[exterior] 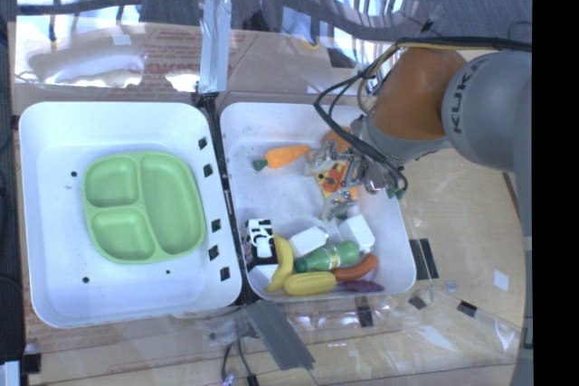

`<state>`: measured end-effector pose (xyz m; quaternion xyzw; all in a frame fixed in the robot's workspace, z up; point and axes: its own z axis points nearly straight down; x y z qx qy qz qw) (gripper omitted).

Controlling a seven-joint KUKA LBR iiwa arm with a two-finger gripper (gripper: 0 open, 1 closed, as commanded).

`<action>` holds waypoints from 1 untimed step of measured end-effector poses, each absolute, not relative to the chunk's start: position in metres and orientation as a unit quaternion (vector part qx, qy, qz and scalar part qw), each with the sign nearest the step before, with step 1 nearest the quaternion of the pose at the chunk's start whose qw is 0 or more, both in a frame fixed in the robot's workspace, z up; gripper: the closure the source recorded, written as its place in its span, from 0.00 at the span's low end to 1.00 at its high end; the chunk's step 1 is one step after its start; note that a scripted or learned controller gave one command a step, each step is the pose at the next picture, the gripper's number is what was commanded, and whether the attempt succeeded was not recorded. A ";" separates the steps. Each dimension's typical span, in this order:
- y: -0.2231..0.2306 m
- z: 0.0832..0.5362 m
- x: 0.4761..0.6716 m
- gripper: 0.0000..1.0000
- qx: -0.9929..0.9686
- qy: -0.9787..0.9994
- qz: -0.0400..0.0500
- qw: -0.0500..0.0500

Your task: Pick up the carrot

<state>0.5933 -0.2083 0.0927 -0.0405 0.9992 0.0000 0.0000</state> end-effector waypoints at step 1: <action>-0.206 0.103 0.595 1.00 -0.042 0.999 0.000 0.001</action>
